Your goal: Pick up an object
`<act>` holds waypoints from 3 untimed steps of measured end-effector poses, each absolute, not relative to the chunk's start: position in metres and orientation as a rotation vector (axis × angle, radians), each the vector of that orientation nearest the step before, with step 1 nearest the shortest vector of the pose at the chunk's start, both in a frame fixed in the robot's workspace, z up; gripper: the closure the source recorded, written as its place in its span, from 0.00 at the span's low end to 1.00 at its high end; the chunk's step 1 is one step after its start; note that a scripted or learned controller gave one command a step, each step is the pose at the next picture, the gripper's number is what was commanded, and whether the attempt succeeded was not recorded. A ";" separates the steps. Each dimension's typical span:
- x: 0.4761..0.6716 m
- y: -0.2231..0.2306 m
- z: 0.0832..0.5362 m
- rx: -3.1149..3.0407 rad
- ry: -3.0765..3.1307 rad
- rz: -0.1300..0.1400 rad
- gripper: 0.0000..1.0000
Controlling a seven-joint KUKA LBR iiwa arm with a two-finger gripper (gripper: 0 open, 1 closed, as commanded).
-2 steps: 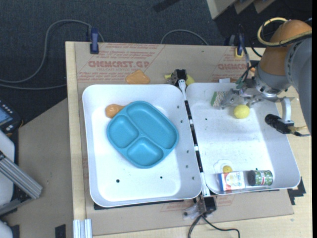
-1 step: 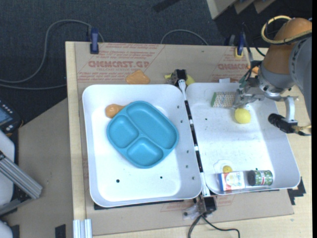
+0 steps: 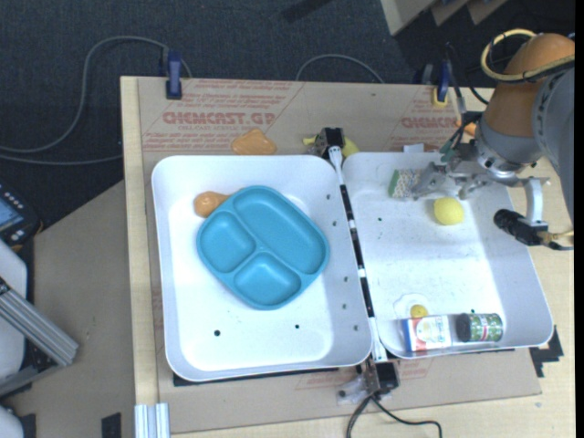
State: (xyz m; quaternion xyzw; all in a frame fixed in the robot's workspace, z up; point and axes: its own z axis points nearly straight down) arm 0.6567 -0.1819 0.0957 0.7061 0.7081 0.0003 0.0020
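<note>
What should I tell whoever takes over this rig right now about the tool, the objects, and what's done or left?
Tool: low over the far end of the right white bin, beside a small green-and-white packet; I can't tell whether it grips anything.
Right bin also holds a round yellow lemon-like ball and, at the near edge, a small bottle with a red-white-blue label and dark green cap.
Left white bin: blue three-compartment plastic plate with a small orange piece at its far-left edge.
Done: nothing visibly lifted.
Left: grasp and raise one object.
</note>
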 end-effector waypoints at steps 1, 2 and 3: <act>0.621 -0.179 0.084 2.226 2.223 -0.003 0.00; 0.624 -0.179 0.095 2.220 2.221 0.001 1.00; 0.617 -0.108 0.084 2.218 2.230 0.000 1.00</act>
